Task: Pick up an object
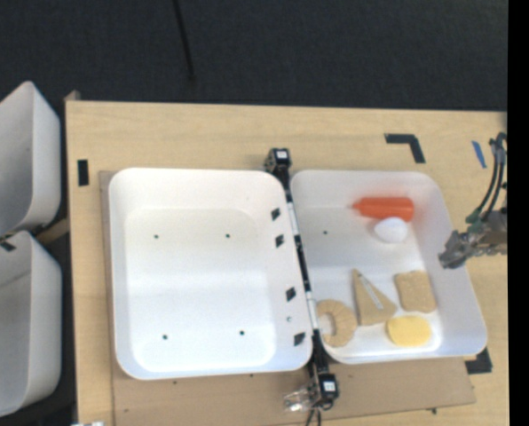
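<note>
Approach step, nothing picked yet. Gripper (453, 252) sits at right rim of right white bin (335, 193), can't tell how it's set, nothing seen in it. Candidates all in that bin: orange carrot-shaped toy (384, 207) far side w/ white egg-shaped piece (390, 230) touching just nearer; tan square cracker (414, 291), yellow round piece (409, 330), tan wedge (368, 298), tan ring (335, 321) near edge. Left white bin (131, 238) holds none. Next, imo: move left over egg or cracker, closest ones, then descend.

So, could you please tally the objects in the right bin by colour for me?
Orange: 1, the long orange carrot-like piece
White: 1, the white egg shape
Tan: 3, ring, wedge, slice
Yellow: 1, the round yellow piece
Total: 6
</note>
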`<action>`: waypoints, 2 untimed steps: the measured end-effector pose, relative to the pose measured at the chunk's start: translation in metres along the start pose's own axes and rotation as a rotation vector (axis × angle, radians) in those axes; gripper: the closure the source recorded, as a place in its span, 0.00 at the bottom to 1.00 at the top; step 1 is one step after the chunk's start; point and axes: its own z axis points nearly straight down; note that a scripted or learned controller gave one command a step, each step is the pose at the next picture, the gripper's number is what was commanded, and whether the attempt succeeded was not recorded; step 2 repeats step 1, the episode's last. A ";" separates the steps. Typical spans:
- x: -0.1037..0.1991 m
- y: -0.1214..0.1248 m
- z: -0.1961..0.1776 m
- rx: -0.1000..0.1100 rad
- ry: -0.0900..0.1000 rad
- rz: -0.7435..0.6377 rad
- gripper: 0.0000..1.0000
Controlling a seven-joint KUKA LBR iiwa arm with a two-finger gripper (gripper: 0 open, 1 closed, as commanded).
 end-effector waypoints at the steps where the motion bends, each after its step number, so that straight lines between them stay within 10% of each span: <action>1: -0.015 0.000 -0.008 -0.002 -0.001 0.003 1.00; 2: -0.015 0.000 -0.008 -0.002 -0.001 0.003 1.00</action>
